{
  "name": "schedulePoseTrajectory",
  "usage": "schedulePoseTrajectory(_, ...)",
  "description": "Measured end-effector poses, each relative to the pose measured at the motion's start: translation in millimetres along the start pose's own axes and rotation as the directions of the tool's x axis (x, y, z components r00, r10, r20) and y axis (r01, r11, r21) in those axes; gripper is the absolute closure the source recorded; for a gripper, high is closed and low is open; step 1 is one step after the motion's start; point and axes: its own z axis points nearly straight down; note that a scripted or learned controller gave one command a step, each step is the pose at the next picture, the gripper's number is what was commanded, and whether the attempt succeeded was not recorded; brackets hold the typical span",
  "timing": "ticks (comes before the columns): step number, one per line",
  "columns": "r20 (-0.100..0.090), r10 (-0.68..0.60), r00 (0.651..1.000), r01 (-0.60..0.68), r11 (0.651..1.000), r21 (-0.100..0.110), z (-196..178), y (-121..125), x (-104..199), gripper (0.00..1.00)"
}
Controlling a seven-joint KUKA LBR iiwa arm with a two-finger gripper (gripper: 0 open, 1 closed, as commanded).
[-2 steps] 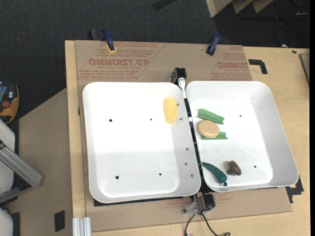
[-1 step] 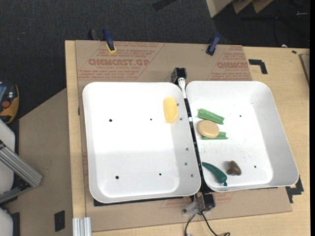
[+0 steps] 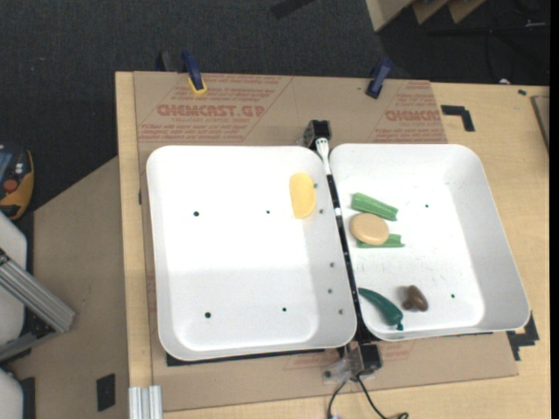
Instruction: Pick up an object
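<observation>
Two shallow white plastic bins sit side by side on a brown cardboard sheet (image 3: 262,103) printed in red. In the left bin (image 3: 175,260) a pale yellow oblong piece (image 3: 301,195) lies flat near the bin's right edge, toward its far right corner, with its long axis running from the far edge to the near edge. The other pieces lie in the right bin (image 3: 489,234), all in its left half. A bright green strip (image 3: 374,205) lies slantwise, its long axis dipping toward the right edge. Just nearer, a round tan disc (image 3: 369,230) rests over a second green strip (image 3: 392,241), hiding that strip's left end. Close to the near left corner a dark teal curved piece (image 3: 381,306) points its tip at the near edge, and a small brown lump (image 3: 414,298), too small to make out its shape, sits just beside it on the right.
</observation>
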Motion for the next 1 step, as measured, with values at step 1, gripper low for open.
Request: schedulePoseTrajectory(1,0.004,0.000,1.000,0.000,1.000,-0.005,-10.9,1.2,-0.6,1.00)
